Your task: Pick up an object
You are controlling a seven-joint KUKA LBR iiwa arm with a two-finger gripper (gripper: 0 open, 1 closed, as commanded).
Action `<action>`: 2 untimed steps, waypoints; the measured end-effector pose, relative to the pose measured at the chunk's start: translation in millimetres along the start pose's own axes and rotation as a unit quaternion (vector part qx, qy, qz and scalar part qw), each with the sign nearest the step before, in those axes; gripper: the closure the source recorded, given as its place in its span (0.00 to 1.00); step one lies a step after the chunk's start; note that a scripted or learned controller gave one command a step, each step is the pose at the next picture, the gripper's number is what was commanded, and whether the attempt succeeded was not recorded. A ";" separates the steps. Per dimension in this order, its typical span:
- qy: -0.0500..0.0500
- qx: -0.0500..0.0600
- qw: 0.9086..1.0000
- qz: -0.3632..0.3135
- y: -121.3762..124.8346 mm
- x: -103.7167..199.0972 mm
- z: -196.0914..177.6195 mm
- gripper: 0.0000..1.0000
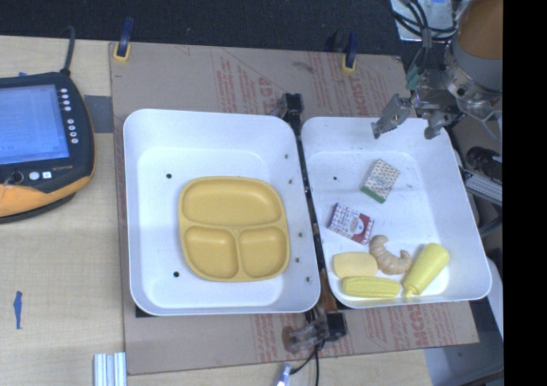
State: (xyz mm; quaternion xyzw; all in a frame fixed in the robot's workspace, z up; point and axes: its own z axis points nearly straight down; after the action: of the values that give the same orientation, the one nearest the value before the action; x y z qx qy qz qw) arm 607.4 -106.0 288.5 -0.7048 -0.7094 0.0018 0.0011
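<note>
The right bin (444, 205) holds a small green and white packet (380, 179), a red and white packet (349, 223), a tan ginger-like piece (389, 256), a pale yellow block (353, 265), a corn cob (370, 288) and a yellow bottle-shaped toy (426, 269). My gripper (412, 120) hangs over the bin's far edge, above and right of the green packet. Its two fingers stand spread apart with nothing between them.
The left bin (154, 205) holds a yellow divided plate (232, 227). A tablet-like pendant (38, 141) lies on the bench at far left. Clamps (349, 49) pin the cardboard at the back. Cables hang by the arm at upper right.
</note>
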 end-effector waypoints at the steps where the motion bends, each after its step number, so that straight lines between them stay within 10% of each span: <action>1: -0.001 0.001 1.000 0.001 11.2 -19.7 117.4 0.00; 2: -0.001 0.001 1.000 0.001 11.0 -41.6 176.7 0.00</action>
State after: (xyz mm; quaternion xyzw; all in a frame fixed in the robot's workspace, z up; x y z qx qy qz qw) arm 617.9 -147.6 111.8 -0.7052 -0.7090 0.0026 0.0011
